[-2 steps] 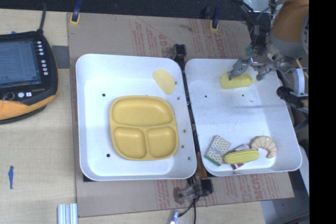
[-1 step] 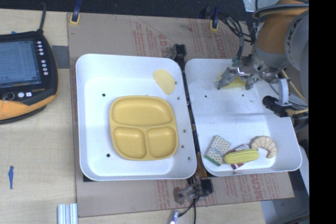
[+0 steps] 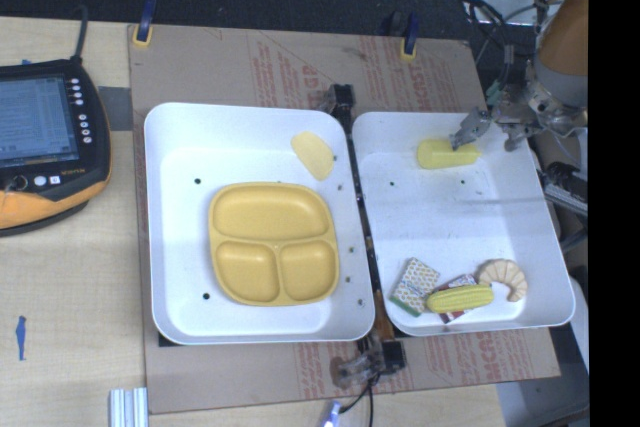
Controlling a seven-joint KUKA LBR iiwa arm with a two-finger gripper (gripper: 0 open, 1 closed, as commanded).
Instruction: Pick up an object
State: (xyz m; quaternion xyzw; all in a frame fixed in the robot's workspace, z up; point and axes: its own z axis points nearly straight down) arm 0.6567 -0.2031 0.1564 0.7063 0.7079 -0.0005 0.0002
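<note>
**Gripper at yellow block, right bin**

Reaching in from the right, the arm (image 3: 560, 45) has its gripper (image 3: 468, 137) low over the far part of the right bin (image 3: 500, 205). The fingers sit right at the yellow block (image 3: 446, 154), at its right end; whether they pinch it, or are spread or pressed together, I can't tell from here. The block lies flat on the bin floor. Near edge of the same bin: a corn cob (image 3: 459, 297), a green patterned packet (image 3: 414, 285) just left of it, and a croissant (image 3: 504, 277) to the right. Left bin (image 3: 175, 215) holds a yellow divided tray (image 3: 273, 243) and a pale yellow oval piece (image 3: 313, 155) beyond it. A tablet pendant (image 3: 45, 140) rests on the bench, far left.
</note>
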